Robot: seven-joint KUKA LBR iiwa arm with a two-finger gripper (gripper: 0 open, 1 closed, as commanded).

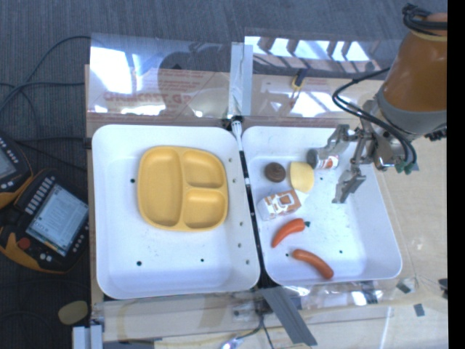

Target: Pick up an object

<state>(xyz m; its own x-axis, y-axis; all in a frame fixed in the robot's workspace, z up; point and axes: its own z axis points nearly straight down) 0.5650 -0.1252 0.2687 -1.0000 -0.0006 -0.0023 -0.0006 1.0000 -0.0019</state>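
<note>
The right bin (378, 224) holds a brown round piece (275, 171), a pale yellow rounded piece (301, 176), a small white and orange carton (280, 203), a red pepper (288, 231) and a reddish sausage (312, 262). My gripper (328, 176) hangs over the bin's upper right part, just right of the yellow piece. It is open, with one finger (325, 150) toward the back and the other (349, 186) toward the front. A small white and red bit (328, 163) shows near the back finger. Nothing is gripped between the fingers.
The left bin (116, 253) holds a yellow divided tray (182, 187). A raised divider (247, 195) separates the bins. Clear plastic panels (218, 78) stand behind them. A handheld pendant (43, 217) and cables lie on the floor at the left.
</note>
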